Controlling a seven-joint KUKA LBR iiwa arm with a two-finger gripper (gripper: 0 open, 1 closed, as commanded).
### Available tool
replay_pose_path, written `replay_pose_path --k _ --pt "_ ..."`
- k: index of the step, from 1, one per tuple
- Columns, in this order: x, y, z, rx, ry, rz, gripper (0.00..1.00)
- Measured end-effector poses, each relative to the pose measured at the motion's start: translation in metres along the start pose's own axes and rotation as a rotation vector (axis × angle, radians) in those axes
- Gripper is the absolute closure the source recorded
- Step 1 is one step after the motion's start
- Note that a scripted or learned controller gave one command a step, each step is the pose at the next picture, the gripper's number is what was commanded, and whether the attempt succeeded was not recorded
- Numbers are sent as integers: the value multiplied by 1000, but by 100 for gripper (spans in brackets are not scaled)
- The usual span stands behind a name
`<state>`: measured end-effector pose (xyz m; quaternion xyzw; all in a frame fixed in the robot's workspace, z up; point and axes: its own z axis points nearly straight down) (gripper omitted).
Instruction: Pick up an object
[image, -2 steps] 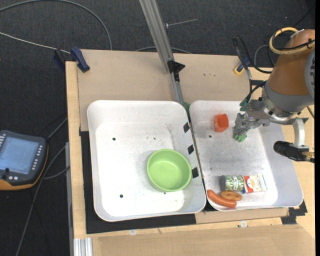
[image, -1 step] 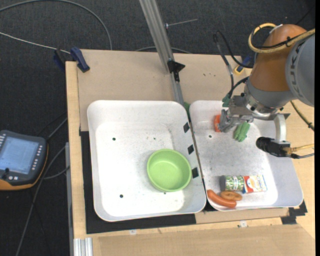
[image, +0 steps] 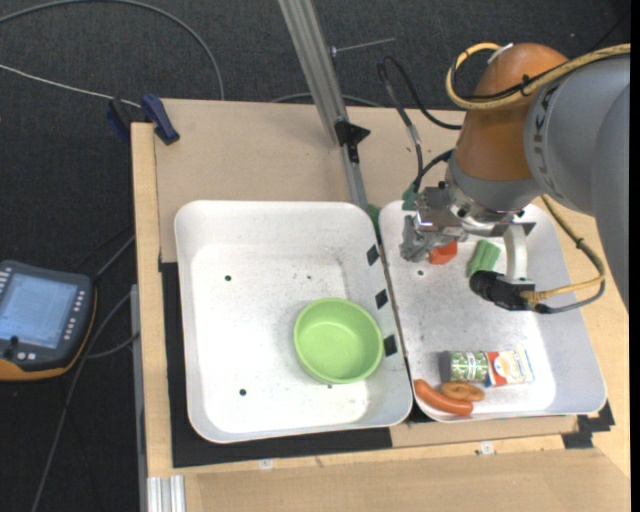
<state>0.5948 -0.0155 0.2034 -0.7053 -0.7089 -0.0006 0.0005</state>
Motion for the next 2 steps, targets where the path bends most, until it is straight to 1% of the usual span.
replay_pose_path --k 1,2 --pt "51 10 -20 -1 0 1 100" --pt "103 24 -15 0 0 1 100"
